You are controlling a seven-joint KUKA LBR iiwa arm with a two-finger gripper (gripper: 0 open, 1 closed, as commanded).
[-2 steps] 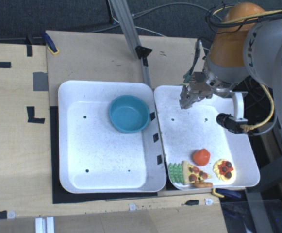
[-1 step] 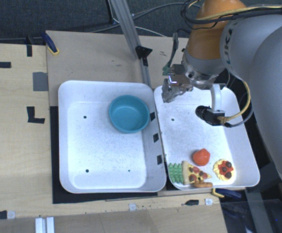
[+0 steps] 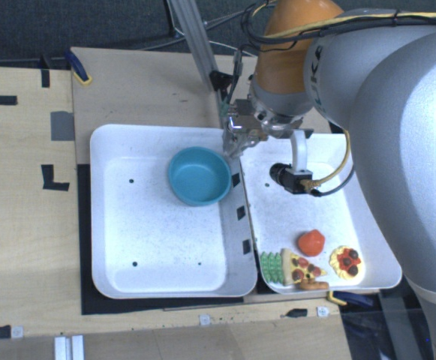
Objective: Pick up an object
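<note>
The counter [image 3: 150, 81] carries two shallow white bins set side by side, their inner rims touching.

The left bin [image 3: 127, 223] holds a single blue bowl [image 3: 199, 175], upright, in its upper right part, close to the rim shared with the other bin.

The right bin [image 3: 330, 216] holds several small toy foods gathered along its near edge: a red tomato [image 3: 311, 241], a pizza slice [image 3: 299, 269] just below and left of it, and a small round yellow tart with red topping [image 3: 346, 262] to the right of the tomato. The tomato lies just beside both of the others.

The arm [image 3: 375, 103] reaches in from the right, its orange band [image 3: 296, 28] above the wrist. The claw [image 3: 236, 137] hangs over the far end of the shared rim, at the upper right edge of the bowl. Whether its fingers are apart or together I cannot tell; the metal parts blur together there, and nothing is seen clamped between them. The toy foods lie well apart from the claw, at the opposite end of the right bin.
</note>
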